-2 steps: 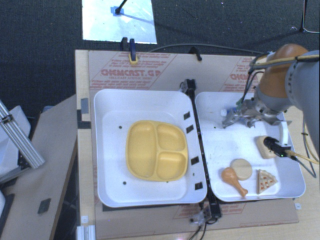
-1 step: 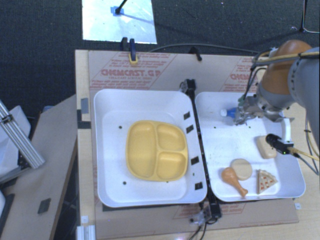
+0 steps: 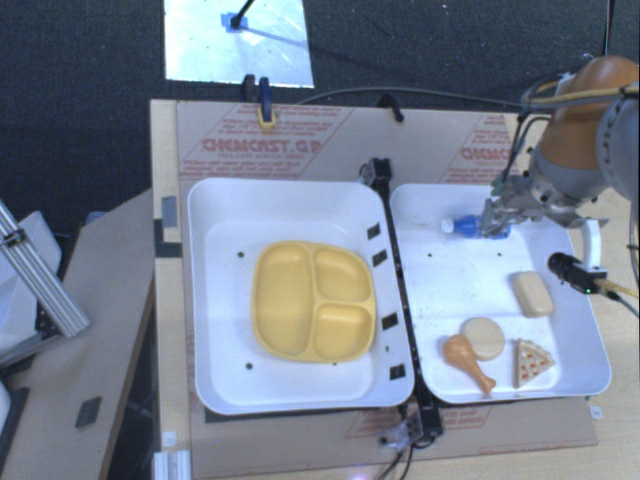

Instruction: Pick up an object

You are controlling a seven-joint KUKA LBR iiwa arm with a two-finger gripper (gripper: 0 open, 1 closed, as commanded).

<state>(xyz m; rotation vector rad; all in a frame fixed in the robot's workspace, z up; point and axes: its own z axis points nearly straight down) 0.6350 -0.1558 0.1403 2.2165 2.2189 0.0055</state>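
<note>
Gripper (image 3: 492, 218) parked low at the back of the right bin (image 3: 600, 368), right on the blue bottle (image 3: 466, 226), probably lining up a grab since that's the nearest item, though can't tell yet whether actually clamped on it.

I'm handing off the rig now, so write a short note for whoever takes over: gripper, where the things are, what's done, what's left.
Gripper: low at the back of the right bin, at the blue object; grasp unclear.
Same bin, front: tan block, round beige piece, drumstick, pizza slice.
Left bin: yellow divided plate.
Done: nothing visibly lifted.
Left: grasp and lift one object.
</note>
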